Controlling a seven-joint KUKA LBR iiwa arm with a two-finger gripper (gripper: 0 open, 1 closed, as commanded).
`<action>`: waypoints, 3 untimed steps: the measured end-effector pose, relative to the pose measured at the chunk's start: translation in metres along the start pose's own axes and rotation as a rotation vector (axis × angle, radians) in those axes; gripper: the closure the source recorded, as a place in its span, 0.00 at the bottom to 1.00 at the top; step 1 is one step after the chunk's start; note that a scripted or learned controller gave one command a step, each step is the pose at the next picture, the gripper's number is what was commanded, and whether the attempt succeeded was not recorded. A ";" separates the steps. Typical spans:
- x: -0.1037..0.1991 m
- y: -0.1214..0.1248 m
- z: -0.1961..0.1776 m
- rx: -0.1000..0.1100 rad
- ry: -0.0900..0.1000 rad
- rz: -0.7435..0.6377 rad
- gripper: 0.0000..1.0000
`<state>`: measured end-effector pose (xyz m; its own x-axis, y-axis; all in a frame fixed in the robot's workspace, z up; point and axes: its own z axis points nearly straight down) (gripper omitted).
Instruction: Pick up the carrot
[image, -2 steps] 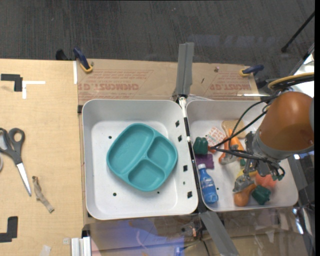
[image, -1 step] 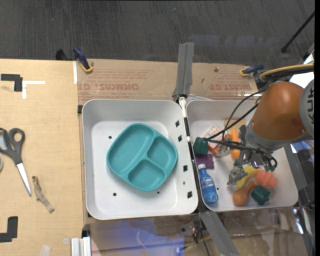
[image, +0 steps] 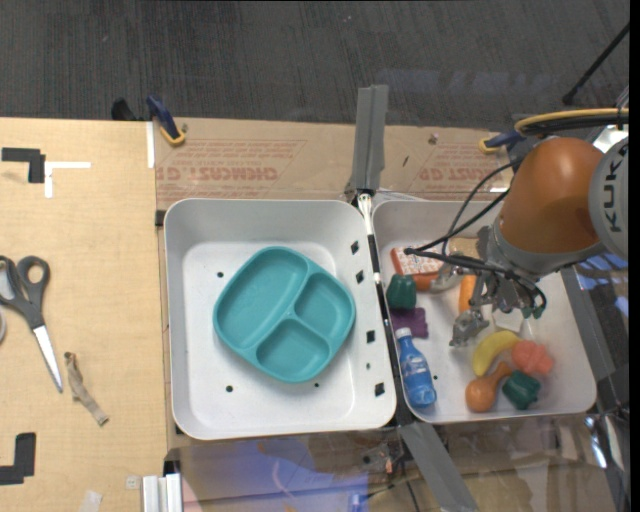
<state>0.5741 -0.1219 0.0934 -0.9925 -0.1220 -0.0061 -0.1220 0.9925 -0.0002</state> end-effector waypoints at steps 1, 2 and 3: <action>-0.037 -0.049 -0.001 0.001 -0.001 0.047 0.00; -0.048 -0.034 0.000 0.000 0.002 0.047 0.00; -0.053 -0.053 -0.001 0.001 -0.003 -0.240 0.00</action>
<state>0.6333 -0.1676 0.0951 -0.9351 -0.3544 -0.0084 -0.3543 0.9351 -0.0033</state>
